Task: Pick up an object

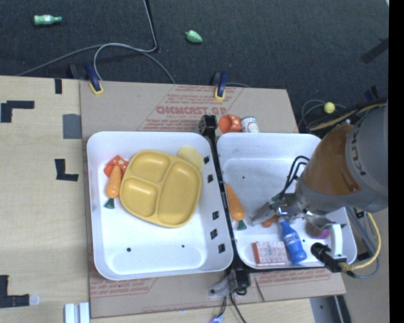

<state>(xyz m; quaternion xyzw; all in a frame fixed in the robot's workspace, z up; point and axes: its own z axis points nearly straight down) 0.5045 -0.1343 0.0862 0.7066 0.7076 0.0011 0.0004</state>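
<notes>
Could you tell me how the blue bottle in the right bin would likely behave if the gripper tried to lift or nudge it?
The blue bottle lies on its side, so a nudge would probably roll it. It looks like smooth plastic, likely light and slippery. It rests beside the red-and-white packet, which may block rolling that way.

The grey arm [353,170] reaches in from the right, pincer [273,211] lowered.

Two blue-handled clamps [95,81] pin a printed cardboard sheet [183,110] at its far edge. A grey cable [120,47] loops over dark carpet [265,44] beyond. Two small green items [48,19] lie on that carpet.
</notes>
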